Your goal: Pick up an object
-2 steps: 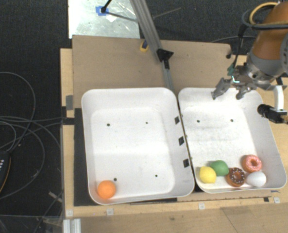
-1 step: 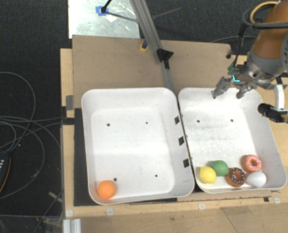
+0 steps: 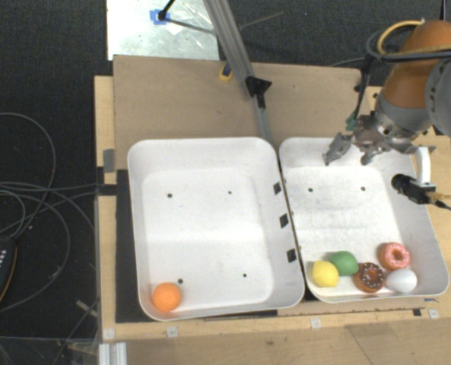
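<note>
The claw (image 3: pixel 352 152) hung spread wide and held nothing over the far rim of the right bin (image 3: pixel 347 204), well apart from anything to pick. The likely targets had gathered along that bin's near wall, probably because the bin sloped that way: a yellow ball (image 3: pixel 325 274), a green ball (image 3: pixel 344 262), a chocolate doughnut (image 3: pixel 370 277), a pink doughnut (image 3: pixel 394 255) and a white ball (image 3: pixel 401 280). An orange ball (image 3: pixel 166 296) lay alone in the left bin's (image 3: pixel 202 226) near corner. The brown bench (image 3: pixel 179 97) stood on dark carpet strewn with cables.
</note>
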